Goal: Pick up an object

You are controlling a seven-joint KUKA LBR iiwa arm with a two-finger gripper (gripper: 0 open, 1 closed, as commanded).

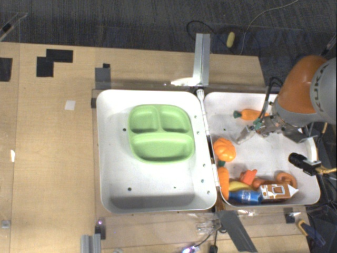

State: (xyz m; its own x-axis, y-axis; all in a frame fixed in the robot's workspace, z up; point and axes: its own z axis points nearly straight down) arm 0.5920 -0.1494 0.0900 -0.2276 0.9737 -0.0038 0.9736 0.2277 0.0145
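**Operator:** Where is your arm, and what is the claw doing?

**Spotter:** Your arm (308, 91) reaches in from the right, its orange band over the right bin's (231, 105) far right corner. The claw (251, 130) hangs low over that bin's upper middle, pointing left. You can see one pale finger (243, 135) slanting down towards the bin floor, and the fingers look spread — nothing sits between them. You are holding nothing.

**Operator:** What can I pick from?

**Spotter:** Everything loose lies in the right bin. A small orange carrot-like piece (247, 114) with a green tip lies just above the claw, near it, though I cannot tell if they touch. An orange pumpkin-shaped toy (225, 149) sits against the bin's left wall, below and to the left of the claw. Along the near wall you have a cluster: an upright orange carrot (223, 180) in the left corner, a yellow piece (237, 185) beside it, a blue bottle (244, 196) lying on its side, a small orange-and-red piece (249, 175) above it, a brown and white carton (277, 192) touching the bottle's right end, and a brown ring-shaped piece (286, 178) just behind the carton.

**Operator:** And the other bin?

**Spotter:** The left bin (113, 183) holds a green divided plate (159, 133) — three compartments, lying flat near the middle. Both bins sit side by side on the wooden surface (47, 157).
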